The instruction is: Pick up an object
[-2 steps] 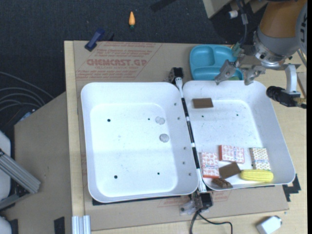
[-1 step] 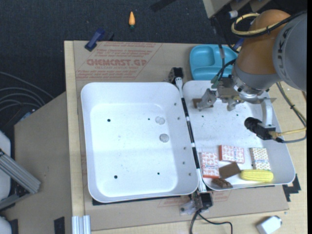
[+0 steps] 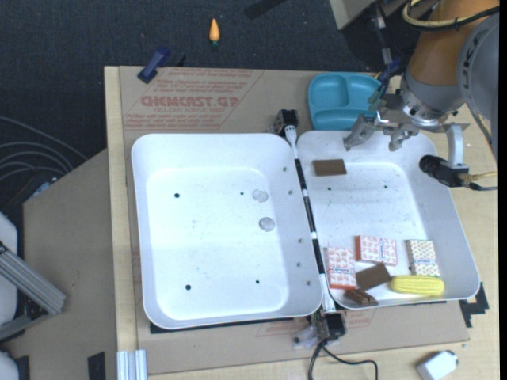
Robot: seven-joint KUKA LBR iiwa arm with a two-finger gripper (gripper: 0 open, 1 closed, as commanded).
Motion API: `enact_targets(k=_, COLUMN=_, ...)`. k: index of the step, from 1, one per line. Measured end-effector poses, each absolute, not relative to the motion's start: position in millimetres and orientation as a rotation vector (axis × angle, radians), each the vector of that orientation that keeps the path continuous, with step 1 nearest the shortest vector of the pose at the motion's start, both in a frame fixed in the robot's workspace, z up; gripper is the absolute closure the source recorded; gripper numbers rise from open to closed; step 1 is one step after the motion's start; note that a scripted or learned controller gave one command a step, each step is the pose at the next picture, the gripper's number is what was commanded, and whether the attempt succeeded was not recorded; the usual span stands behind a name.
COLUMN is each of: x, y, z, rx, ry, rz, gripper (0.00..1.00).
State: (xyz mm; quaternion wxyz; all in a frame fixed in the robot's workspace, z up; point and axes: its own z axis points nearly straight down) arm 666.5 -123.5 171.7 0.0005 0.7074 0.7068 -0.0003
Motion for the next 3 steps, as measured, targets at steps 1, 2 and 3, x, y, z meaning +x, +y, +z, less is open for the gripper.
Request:
enact_targets(k=1, x=651.6, y=-96.3, z=94.6, rx=2.223, ry=2.224, rz=-0.002, gripper=0.0)
enact_targets(k=2, x=652.6, y=-96.3, z=105.7, rx=2.222, ry=2.222, rz=0.001, gripper=1.0)
enact_targets(k=3, x=652.5, y=-96.3, z=105.5, rx=2.222, ry=2.222, rz=0.001, gripper=0.0)
